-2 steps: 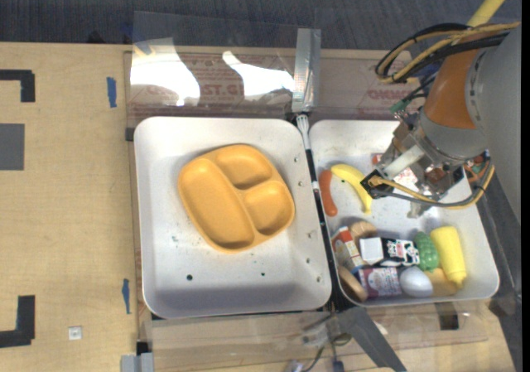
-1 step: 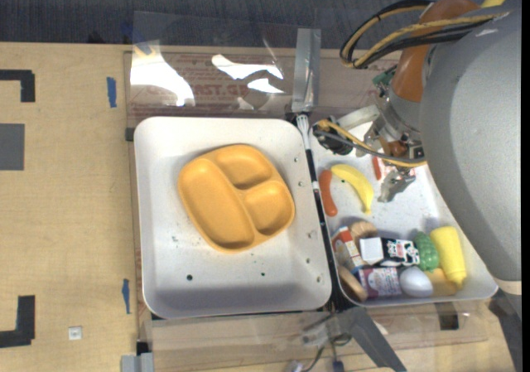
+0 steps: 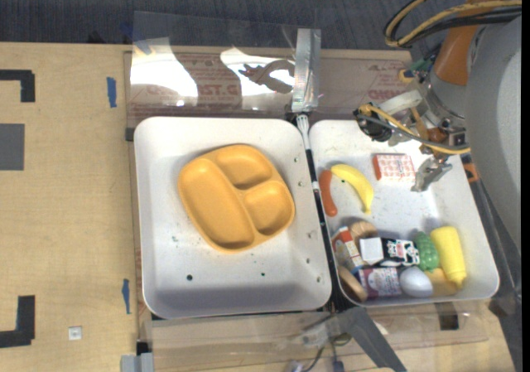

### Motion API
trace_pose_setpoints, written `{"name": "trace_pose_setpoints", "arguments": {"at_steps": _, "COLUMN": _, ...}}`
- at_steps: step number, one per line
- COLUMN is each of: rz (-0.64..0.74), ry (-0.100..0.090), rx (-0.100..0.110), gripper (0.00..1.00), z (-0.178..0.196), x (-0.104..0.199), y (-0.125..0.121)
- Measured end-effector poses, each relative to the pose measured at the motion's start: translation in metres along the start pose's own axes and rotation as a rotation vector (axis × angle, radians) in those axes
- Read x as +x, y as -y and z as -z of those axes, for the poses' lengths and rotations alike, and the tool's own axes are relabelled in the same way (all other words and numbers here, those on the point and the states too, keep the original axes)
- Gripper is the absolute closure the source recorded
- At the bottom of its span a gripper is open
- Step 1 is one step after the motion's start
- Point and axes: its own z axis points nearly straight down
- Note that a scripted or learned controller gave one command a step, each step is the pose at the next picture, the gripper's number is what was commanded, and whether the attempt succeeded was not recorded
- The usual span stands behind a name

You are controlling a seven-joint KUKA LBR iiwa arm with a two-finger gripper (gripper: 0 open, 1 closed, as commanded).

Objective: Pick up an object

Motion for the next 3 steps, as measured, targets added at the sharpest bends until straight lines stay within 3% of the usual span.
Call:
{"name": "trace_pose_setpoints", "arguments": {"at_steps": 1, "rz": 0.007, "ry": 0.004, "rx": 0.002, "gripper": 1.00, "z": 0.008, "x": 0.001, "y": 0.003}}
{"name": "trace_pose_setpoints", "arguments": {"at_steps": 2, "rz": 0.001, "ry": 0.015, "rx": 0.005, "gripper": 1.00, "z": -0.118, "x": -0.049, "y": -0.032}}
{"name": "trace_pose_setpoints", "arguments": {"at_steps": 3, "rz": 0.416, "ry": 0.001, "rx": 0.001, "gripper": 1.00, "z": -0.100, "x": -0.066, "y": -0.102}}
